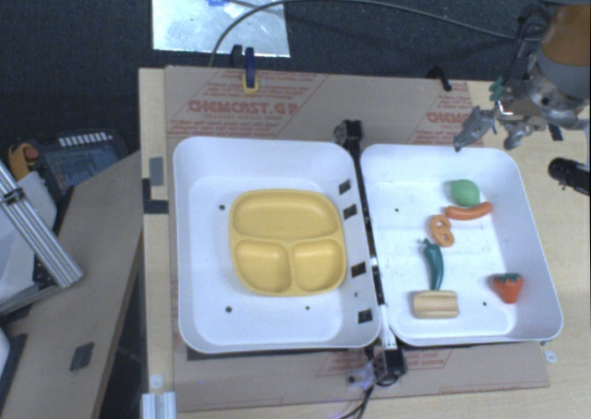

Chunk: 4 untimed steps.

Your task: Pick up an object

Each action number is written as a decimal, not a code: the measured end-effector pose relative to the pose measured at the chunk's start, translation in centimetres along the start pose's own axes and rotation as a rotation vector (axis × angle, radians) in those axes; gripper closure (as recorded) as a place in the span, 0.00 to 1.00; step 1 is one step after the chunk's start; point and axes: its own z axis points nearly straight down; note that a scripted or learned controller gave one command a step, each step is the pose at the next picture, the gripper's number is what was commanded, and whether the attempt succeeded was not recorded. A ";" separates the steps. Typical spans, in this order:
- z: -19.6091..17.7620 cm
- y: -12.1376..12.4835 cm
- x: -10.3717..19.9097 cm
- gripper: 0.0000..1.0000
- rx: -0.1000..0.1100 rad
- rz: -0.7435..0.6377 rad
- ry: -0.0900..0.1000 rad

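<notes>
1. Nothing is being held yet: the gripper is being kept above the far edge of the right bin, near that bin's far right corner, with nothing between its jaws.
2. The jaws are being shown spread apart, one finger reaching left and one right.
3. All the candidates are lying on the floor of the right bin:
   - a green ball is sitting nearest the far edge, closest to the gripper;
   - a sausage is lying just beside it;
   - an orange ring and a teal pepper are lying toward the middle;
   - a tan block is resting by the near edge;
   - a red piece is sitting toward the near right corner.
4. In the left bin a yellow tray is lying.
5. The whole task is being judged as still ahead: a choice, a descent, a closing, a lift.
</notes>
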 end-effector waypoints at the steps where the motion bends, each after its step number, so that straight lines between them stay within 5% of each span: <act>1: 4.5 -0.5 -0.5 0.00 0.003 0.002 0.000; 3: 12.8 -0.7 -0.4 0.00 0.004 0.002 0.001; 4: 11.4 -0.5 -0.4 1.00 -0.004 0.002 -0.001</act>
